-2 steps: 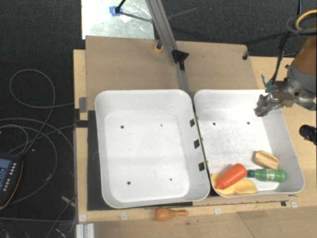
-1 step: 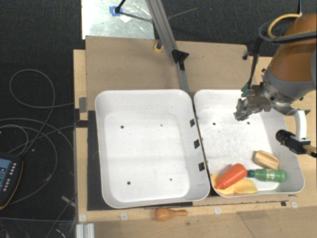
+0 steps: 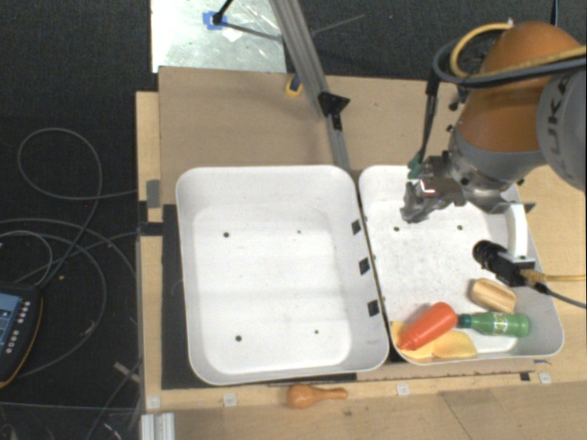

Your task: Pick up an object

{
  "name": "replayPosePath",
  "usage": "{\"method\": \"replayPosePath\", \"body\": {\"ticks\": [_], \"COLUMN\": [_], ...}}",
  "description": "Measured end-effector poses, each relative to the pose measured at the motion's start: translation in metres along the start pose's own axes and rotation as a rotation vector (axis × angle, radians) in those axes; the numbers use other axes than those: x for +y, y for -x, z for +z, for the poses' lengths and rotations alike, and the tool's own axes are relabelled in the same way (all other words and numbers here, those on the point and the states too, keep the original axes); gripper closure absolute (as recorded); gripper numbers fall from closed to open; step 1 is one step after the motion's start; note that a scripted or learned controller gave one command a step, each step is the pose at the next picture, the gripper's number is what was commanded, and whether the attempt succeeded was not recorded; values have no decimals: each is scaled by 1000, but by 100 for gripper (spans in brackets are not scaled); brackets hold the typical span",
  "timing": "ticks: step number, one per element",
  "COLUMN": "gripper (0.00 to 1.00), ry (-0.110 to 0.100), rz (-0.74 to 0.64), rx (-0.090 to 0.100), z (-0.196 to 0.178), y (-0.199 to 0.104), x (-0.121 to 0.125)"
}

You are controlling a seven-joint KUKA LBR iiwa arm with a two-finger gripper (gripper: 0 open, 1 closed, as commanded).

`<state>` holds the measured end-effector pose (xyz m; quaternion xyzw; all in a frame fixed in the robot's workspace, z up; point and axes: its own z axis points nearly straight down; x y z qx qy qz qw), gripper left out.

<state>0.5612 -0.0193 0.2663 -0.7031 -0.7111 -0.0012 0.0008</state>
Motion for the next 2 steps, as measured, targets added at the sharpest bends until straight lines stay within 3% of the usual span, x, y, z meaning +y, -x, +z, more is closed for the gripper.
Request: {"method": "replayPosePath", "body": {"ticks": [2], "gripper": [100], "ry": [-2], "rz": [2], "rx": [0], "z": [18], "y": [-95], "x": [-18]}}
